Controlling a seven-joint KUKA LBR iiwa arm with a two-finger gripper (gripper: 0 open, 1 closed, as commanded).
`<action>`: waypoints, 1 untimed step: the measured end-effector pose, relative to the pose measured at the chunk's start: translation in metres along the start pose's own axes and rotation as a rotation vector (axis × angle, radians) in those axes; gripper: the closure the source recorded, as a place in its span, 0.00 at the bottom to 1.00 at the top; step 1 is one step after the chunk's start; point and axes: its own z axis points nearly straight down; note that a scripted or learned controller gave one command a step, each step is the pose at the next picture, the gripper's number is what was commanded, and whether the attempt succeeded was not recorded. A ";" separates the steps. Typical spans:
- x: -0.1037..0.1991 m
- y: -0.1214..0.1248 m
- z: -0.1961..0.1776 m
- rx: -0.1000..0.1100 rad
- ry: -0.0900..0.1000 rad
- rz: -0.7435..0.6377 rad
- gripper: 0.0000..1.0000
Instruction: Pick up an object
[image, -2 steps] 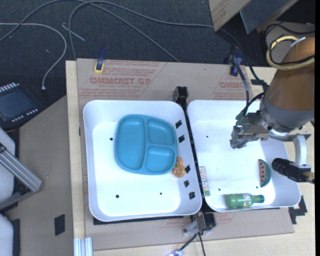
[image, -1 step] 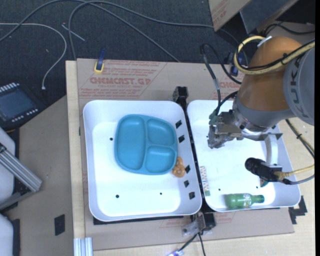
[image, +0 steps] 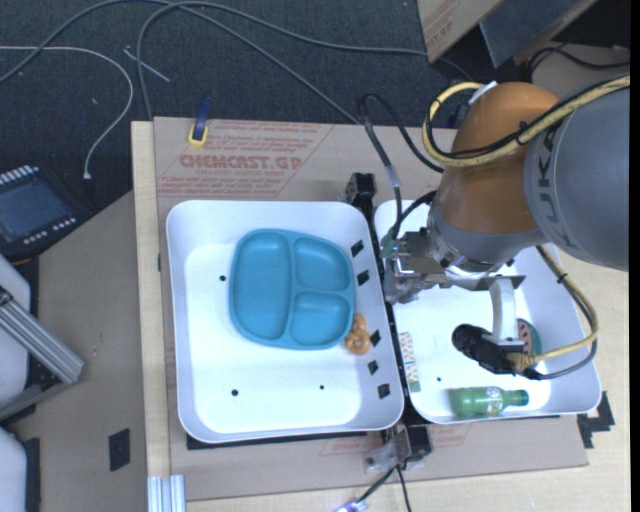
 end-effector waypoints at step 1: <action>0.048 -0.009 0.011 0.001 0.000 0.000 1.00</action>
